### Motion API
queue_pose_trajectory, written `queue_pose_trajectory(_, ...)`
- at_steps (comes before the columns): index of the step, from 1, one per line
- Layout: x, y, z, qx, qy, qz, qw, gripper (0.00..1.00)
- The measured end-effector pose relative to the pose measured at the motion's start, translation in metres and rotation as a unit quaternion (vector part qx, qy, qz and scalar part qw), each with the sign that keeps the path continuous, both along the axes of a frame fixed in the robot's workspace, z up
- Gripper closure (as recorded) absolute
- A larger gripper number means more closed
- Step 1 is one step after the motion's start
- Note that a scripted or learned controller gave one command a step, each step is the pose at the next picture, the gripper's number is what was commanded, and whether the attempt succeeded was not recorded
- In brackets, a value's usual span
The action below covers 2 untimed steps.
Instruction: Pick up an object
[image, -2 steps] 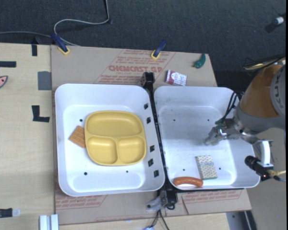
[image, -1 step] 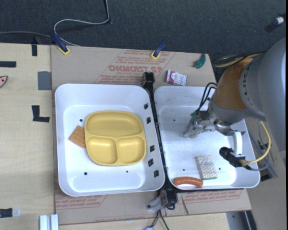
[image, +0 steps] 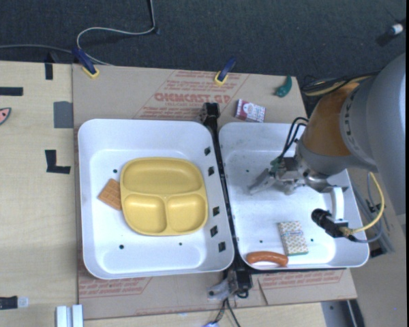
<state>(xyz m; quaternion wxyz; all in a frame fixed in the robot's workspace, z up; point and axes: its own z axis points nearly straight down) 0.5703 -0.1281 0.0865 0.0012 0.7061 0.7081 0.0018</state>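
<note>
Your hand, fingers apart over bare floor of the right bin, risks closing on nothing, since the patterned packet and orange sausage lie well below it.

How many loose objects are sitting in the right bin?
2: a small patterned packet toward the near side, and an orange sausage-shaped piece against the near wall. The arm overhangs the bin's far right, so something may be hidden under it.

even overhead light, soft shadows, slight blur
</note>
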Motion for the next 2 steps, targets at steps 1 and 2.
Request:
queue_pose_trajectory(1,0.0001,-0.0013,0.0097,-0.0017,-0.001,-0.001,1.0000,1.00)
queue_pose_trajectory(2,0.0000,-0.0013,0.0095,-0.0018,-0.001,-0.001,1.0000,0.00)
